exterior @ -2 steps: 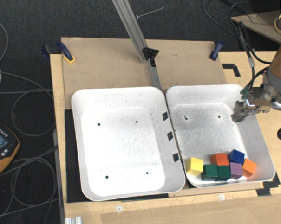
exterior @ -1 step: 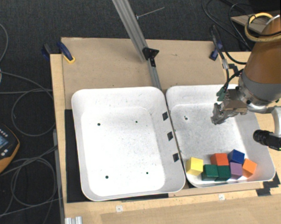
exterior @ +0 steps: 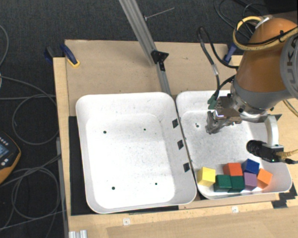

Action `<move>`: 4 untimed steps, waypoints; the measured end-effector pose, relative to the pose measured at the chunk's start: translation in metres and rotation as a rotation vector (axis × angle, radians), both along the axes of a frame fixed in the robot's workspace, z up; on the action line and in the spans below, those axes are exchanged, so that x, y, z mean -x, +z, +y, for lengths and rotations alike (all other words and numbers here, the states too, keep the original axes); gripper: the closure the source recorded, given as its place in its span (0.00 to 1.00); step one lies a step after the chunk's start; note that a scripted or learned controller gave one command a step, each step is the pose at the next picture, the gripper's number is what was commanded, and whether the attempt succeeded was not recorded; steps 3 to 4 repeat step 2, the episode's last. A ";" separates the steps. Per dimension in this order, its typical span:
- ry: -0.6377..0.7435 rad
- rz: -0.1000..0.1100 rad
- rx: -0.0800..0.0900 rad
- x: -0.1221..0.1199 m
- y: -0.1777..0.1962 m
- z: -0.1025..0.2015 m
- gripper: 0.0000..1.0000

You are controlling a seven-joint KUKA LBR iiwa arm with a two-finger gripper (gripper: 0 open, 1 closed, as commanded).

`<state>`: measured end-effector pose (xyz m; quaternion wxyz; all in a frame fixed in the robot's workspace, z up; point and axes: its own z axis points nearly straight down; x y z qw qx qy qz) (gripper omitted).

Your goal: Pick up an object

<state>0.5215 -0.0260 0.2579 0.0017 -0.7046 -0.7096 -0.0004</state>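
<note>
Several coloured blocks lie clustered along the near edge of the right bin (exterior: 198,109): a yellow block (exterior: 207,175), two green blocks (exterior: 229,182), a red block (exterior: 234,169), a blue block (exterior: 251,165), a purple block (exterior: 250,179) and an orange block (exterior: 264,176). My gripper (exterior: 216,124) hangs over the bare middle of the right bin, toward its left side. It stands well back from the blocks, with nothing seen in it.
The left bin (exterior: 84,114) sits beside the right one, with black clips (exterior: 180,144) along the shared rim. A slanted metal pole (exterior: 145,37) rises behind the bins. A black cylinder (exterior: 261,149) juts out near the blocks. Cables lie on the floor at left.
</note>
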 end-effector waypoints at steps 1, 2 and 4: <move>0.000 -0.004 0.001 -0.023 -0.006 0.050 1.00; 0.000 -0.003 0.001 -0.030 -0.015 0.112 1.00; 0.000 -0.003 0.001 -0.030 -0.015 0.112 1.00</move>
